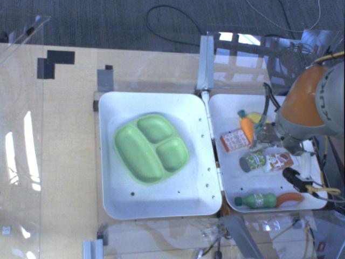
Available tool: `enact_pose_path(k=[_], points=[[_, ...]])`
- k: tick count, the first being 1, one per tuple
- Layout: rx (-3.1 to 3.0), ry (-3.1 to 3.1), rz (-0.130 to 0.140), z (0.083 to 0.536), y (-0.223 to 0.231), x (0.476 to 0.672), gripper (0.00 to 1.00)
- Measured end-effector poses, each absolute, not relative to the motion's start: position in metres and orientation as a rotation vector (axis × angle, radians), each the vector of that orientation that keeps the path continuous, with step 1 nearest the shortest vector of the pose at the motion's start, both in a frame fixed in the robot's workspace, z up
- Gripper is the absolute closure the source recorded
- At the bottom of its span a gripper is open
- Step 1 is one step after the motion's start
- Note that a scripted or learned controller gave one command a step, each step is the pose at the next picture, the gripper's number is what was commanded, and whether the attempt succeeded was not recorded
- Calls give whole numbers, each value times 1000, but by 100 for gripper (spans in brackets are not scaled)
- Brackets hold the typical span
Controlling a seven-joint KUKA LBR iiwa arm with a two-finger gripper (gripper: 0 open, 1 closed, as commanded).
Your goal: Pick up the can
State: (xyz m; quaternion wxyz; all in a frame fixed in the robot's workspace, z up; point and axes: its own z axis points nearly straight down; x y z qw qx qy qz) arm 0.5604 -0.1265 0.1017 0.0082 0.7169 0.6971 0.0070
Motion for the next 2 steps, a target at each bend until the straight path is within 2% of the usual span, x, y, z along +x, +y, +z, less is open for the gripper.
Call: enact_pose_path(k=[1, 2], points=[[2241, 2179, 21, 102, -127, 560, 0], [2084, 2332, 14, 90, -94, 541, 0]])
